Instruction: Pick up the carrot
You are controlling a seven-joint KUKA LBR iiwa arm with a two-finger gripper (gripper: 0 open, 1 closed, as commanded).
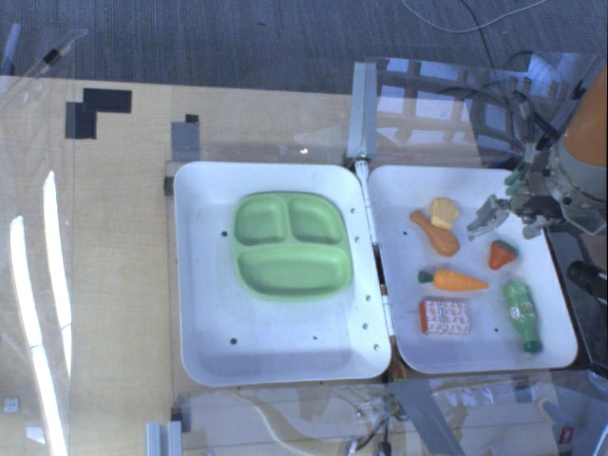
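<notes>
Carrot (455, 279) lies in right bin (408, 340), tool (509, 218) above

The grey KUKA arm with its orange band (587, 126) reaches in from the right edge, its wrist angled down and leftward. Its two-finger metal gripper (510, 218) hangs at the right of the scene, fingers (486, 217) spread apart, nothing between them.

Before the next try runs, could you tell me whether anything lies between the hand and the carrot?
Nothing visible blocks it. The hand hovers over the right bin's upper right; the carrot lies lower left of it on bare floor. The strawberry sits just right of that line, and the drumstick just above the carrot.
</notes>
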